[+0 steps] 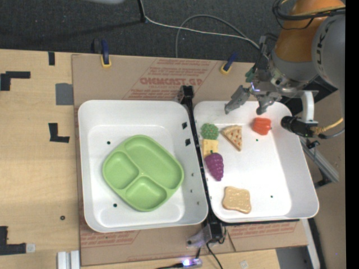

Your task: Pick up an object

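- Toy foods lie in the right bin [291, 167]: a red piece [261, 126] near the far right, a pizza slice [233, 137] to its left, and broccoli [209, 131] by the bin's left wall
- Just below the broccoli sits a yellow block [210, 146], touching a bunch of purple grapes [215, 166] that lies below it
- A slice of toast [236, 200] lies apart from the rest, toward the near edge of the right bin
- The hand [249, 103] hangs over the far edge of the right bin, above and left of the red piece, with its two fingers spread apart and nothing between them
- One finger [235, 101] points out to the left, over the bin's rim; the other finger [263, 105] points down toward the red piece, and whether it touches it cannot be told
- The grey arm [305, 32] with its orange band comes in from the upper right
- The left bin [90, 150] holds a green divided plate [142, 172] with three compartments, lying flat near the middle
- Both bins rest on a cardboard sheet [162, 77] laid on the wooden surface [33, 167], held at its far edge by two clamps [104, 54]
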Action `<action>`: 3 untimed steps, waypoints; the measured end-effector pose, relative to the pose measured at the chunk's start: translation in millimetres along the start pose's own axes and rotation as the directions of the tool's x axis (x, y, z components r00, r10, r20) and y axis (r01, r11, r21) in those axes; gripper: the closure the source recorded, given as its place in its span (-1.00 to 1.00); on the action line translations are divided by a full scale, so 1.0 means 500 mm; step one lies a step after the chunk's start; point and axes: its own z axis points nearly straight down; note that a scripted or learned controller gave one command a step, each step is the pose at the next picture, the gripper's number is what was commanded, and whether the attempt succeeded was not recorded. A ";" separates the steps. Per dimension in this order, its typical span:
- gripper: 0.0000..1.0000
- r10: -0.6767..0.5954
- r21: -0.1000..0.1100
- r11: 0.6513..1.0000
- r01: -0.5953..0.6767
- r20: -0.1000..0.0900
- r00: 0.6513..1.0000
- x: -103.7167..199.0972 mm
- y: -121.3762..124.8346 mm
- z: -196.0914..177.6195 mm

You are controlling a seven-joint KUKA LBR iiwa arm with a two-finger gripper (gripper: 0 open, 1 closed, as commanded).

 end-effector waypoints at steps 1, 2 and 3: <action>-1.00 -0.002 -0.013 1.000 0.003 0.001 1.000 0.000 0.004 -0.016; -1.00 -0.003 -0.009 1.000 0.003 0.002 1.000 0.009 0.002 0.072; -1.00 -0.003 -0.008 1.000 0.003 0.002 1.000 0.002 0.009 0.199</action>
